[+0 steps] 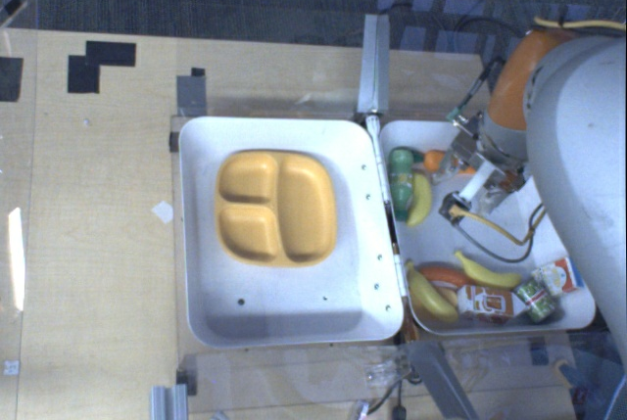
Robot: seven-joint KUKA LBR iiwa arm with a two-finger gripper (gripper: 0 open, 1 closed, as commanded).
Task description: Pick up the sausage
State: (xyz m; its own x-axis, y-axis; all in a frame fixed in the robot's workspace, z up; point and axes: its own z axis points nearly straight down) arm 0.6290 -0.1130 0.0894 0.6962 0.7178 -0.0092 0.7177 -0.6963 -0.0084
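Crowding worried me most: the right bin was packed. I judged the sausage to be the reddish piece wedged between two bananas by the near wall, beside a carton. The gripper hung mid-bin; whether its fingers were apart, I couldn't tell.

No legible text, the carton label too small to read
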